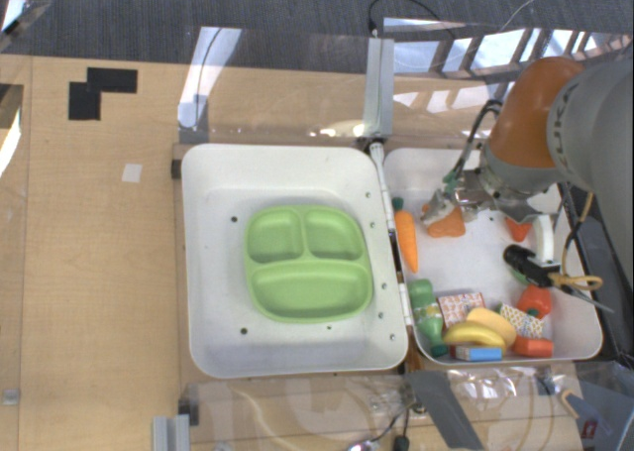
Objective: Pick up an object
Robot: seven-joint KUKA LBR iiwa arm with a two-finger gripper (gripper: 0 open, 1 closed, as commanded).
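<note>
I am down in the right bin (584, 345), my gripper (448, 203) low over its upper left part. Right under my fingertips sits a small orange wedge-shaped piece (447, 226) — touching or nearly so, though whether it is truly between my jaws or only lying beneath them I cannot tell, and I cannot tell how wide my jaws stand either. So I judge the pick not yet proven: the reach and descent look done, while the grasp and the lift are left.

Other candidates lie close. A carrot (406, 240) rests along the bin's left wall, just beside me; a yellow banana (482, 327) and a patterned box (460, 306) crowd the lower corner with green and red bits — all well apart from my tips. The left bin (208, 340) carries a green divided plate (308, 263), which I am nowhere near.
</note>
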